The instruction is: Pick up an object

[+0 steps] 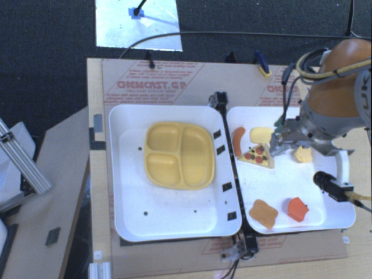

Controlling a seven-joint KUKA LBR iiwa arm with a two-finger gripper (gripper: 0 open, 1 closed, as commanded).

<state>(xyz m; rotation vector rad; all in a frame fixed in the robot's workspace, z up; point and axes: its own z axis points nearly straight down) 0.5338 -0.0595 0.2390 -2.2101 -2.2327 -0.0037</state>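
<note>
My gripper (278, 144) hangs low over the right bin (325, 217), its tip just right of a pizza slice (256, 155) and below a yellow piece (261, 135). A red-brown sausage (238, 140) lies at the bin's left side. A pale yellow chunk (303, 154) sits to the right of the gripper, partly behind the wrist. Toward the bin's front lie a toast-coloured piece (264, 213) and a red-orange block (297, 209). The arm body hides the fingers.
The left bin (125, 214) holds a yellow divided plate (177, 155). A black clip-lined divider (228, 156) runs between the bins. A black cable end (329, 185) hangs over the right bin's right side.
</note>
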